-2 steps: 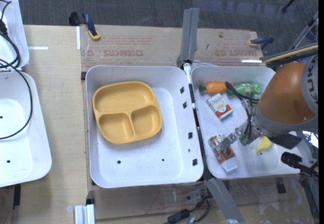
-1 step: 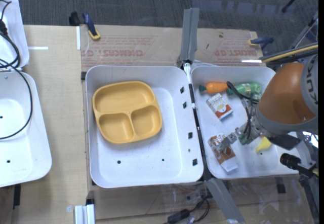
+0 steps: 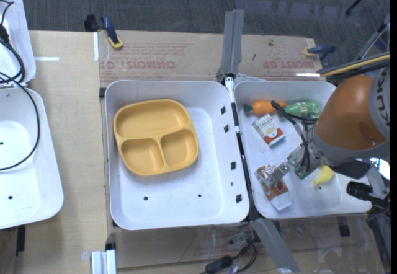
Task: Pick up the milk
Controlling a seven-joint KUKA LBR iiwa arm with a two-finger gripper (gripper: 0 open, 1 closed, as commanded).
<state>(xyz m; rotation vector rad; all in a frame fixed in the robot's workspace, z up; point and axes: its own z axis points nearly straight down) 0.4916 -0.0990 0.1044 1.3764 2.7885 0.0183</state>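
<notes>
Two small printed cartons (image 3: 269, 129) (image 3: 273, 183), labels unreadable, right bin (image 3: 329, 204)

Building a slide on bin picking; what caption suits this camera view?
KUKA arm's gripper hovers in the right bin among small cartons; yellow divided tray lies in the left bin.

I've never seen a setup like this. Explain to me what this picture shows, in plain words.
You are looking down at a slant from one camera fixed above a bench. The grey arm with the orange band coming in from the right is a robot arm; at its tip is a two-finger gripper, low over the right bin. That bin holds a carrot, a green packet, a small white carton, a brown and white carton and a yellow piece. The left bin holds a yellow divided plate. I can't tell whether the gripper holds anything.
</notes>
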